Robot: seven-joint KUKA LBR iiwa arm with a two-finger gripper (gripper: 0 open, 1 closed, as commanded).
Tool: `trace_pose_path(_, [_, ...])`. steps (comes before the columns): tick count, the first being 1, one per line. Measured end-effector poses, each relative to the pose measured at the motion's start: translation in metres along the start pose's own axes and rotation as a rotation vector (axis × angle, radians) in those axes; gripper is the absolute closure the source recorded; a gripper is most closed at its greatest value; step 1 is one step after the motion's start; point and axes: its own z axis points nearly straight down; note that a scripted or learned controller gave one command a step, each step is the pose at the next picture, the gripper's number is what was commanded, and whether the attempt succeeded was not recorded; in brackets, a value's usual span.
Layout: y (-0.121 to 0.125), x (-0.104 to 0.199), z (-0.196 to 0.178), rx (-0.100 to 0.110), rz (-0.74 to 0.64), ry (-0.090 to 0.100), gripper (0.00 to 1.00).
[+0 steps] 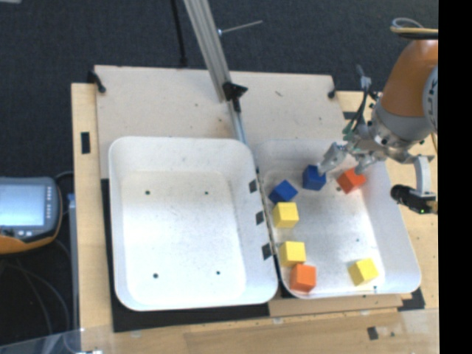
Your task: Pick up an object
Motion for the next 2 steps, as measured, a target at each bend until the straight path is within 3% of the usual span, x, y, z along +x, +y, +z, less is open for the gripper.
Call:
trace_pose_path(1, [0.038, 0.072, 0.069, 0.0, 0.003, 0.0, 0.0])
trace_pose_path(2, [0.016, 0.015, 0.091, 0.0, -0.008, 0.01, 0.0])
